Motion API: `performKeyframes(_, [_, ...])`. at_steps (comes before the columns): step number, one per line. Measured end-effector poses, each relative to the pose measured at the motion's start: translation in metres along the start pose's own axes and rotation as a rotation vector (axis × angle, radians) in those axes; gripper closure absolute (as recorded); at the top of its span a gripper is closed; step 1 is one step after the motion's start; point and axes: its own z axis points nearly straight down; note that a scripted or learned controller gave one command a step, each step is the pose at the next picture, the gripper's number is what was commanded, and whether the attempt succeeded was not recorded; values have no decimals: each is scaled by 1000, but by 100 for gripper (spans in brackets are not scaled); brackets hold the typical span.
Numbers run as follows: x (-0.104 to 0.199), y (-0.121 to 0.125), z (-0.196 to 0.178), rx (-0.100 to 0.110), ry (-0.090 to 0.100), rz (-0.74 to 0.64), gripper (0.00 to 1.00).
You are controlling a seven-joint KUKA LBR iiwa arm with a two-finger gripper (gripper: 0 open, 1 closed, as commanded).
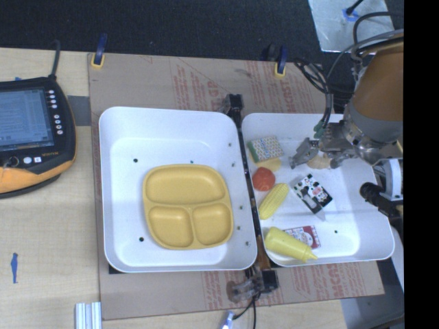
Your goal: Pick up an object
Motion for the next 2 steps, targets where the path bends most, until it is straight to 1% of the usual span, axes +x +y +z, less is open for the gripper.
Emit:
performKeyframes(1, [-47, 8, 76, 1, -2, 0, 0])
performKeyframes(2, [-75, 98, 123, -1, 1, 1, 0])
